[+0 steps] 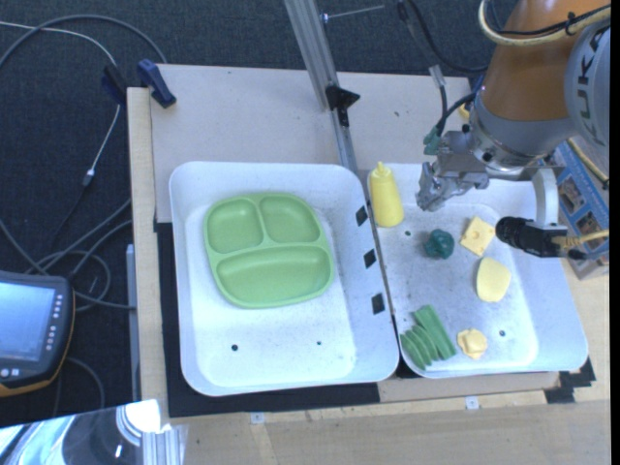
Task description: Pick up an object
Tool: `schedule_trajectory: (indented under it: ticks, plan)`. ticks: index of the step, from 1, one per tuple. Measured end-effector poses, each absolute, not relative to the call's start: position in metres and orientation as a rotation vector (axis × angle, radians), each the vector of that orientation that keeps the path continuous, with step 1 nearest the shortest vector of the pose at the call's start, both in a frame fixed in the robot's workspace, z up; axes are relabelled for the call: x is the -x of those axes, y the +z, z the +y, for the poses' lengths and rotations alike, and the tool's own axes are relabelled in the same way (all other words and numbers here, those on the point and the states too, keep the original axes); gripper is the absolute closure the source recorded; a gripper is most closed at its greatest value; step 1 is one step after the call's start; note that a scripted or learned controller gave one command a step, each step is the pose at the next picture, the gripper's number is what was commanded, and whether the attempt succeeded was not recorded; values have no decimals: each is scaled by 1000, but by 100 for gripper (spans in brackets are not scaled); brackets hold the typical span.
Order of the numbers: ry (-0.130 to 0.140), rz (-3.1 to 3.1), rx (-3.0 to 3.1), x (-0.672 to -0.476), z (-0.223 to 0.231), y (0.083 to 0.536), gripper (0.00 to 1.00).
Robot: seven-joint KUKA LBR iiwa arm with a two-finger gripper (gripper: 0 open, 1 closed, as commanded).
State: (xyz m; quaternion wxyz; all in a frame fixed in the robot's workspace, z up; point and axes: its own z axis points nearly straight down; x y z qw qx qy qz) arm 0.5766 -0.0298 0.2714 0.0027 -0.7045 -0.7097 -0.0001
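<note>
Seemingly nothing is picked yet: the end effector point(433, 197) hangs over the far end of the right bin point(542, 356), and I cannot tell its state. No item is seen in its grip. Candidates lie close: the yellow bottle point(386, 194) just to its left, the dark green piece point(440, 244) just below it. Room is tight toward the bottle and the bin's dividing rim; toward the yellow pieces point(491, 279) it is freer.

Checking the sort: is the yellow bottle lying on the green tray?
No, the yellow bottle lies in the right bin by its left wall, while the green tray sits in the left bin.
</note>
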Motion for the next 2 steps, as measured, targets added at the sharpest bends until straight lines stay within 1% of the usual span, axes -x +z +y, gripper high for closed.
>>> schedule_trajectory:
  ticks: [2]
  plan:
    - [3, -2225, 2210, -555, 77, 237, 100]
